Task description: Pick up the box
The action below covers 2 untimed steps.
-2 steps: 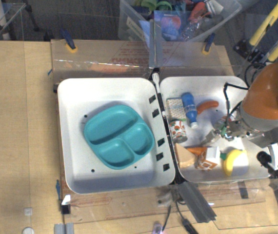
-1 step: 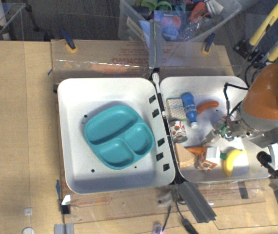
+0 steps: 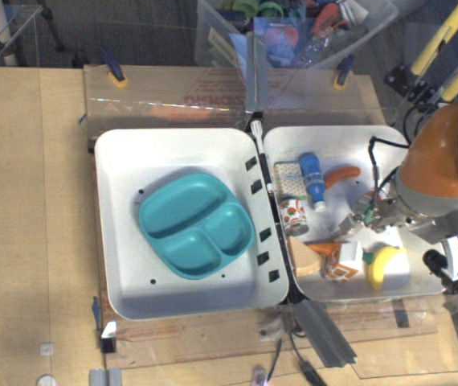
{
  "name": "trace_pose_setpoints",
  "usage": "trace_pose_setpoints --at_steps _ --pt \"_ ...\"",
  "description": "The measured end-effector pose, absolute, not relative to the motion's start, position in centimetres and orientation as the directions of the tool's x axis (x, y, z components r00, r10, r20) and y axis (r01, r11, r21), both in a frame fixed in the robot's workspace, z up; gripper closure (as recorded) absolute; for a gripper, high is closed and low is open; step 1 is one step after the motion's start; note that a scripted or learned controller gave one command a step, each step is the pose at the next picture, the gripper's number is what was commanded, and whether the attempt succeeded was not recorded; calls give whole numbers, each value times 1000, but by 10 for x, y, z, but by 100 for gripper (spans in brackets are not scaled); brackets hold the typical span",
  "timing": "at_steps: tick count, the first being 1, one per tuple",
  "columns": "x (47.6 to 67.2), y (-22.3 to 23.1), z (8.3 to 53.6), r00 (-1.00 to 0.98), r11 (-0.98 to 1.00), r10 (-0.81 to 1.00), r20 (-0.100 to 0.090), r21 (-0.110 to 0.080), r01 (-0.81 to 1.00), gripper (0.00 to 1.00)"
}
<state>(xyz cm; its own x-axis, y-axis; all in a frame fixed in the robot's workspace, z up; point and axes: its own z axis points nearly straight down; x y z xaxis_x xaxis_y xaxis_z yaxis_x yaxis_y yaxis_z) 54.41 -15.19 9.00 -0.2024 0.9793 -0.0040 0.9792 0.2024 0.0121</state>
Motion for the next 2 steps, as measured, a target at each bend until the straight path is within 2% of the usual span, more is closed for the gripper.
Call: trace_pose_setpoints --at_steps 1,2 --pt "619 -100 90 -442 442 897 -7 12 897 0" --pt "518 -126 90 -600 600 800 -9 8 800 0"
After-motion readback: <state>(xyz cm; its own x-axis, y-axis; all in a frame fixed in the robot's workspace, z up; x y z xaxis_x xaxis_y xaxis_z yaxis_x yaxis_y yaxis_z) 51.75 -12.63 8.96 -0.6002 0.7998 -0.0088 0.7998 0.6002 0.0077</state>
